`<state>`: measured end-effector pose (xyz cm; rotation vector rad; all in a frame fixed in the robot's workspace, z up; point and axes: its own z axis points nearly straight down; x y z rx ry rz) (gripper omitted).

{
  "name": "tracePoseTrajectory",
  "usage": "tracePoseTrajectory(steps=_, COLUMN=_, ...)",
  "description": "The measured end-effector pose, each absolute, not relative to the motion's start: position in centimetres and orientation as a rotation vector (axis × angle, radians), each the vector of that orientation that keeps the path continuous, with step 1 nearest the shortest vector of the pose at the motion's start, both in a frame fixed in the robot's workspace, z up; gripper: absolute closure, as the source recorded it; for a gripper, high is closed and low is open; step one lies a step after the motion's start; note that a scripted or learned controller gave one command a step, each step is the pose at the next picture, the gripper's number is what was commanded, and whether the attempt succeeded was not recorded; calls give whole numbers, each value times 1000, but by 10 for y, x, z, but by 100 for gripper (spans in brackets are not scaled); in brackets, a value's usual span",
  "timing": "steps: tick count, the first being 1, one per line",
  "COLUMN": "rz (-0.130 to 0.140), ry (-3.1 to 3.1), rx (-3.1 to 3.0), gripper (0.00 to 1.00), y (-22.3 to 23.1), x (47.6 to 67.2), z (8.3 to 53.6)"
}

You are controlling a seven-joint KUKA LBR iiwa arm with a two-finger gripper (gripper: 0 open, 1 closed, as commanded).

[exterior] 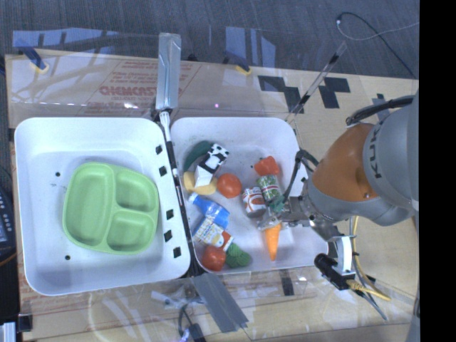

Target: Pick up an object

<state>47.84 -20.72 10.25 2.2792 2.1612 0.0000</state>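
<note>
The right bin [235,130] holds several toy foods. An orange carrot [273,242] lies near its front right corner. A green and red can [269,188] and a white and red packet [254,200] sit just left of the arm's wrist. My gripper [280,218] hangs low over the bin, right above the carrot's top end and beside the can. Its tips are dark and blend into the clutter. Nothing is visibly lifted.
Also in the right bin: a black and white penguin toy [209,159], a yellow banana [199,186], a red tomato [229,185], a red pepper [267,166], a blue bottle [212,209], and green broccoli [239,257]. The left bin [35,141] holds a green divided plate [110,206].
</note>
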Motion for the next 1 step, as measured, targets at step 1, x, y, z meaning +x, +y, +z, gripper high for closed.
tracePoseTrajectory(steps=1, rz=2, ry=2185, rx=2254, gripper=100, y=-191, x=561, z=211)
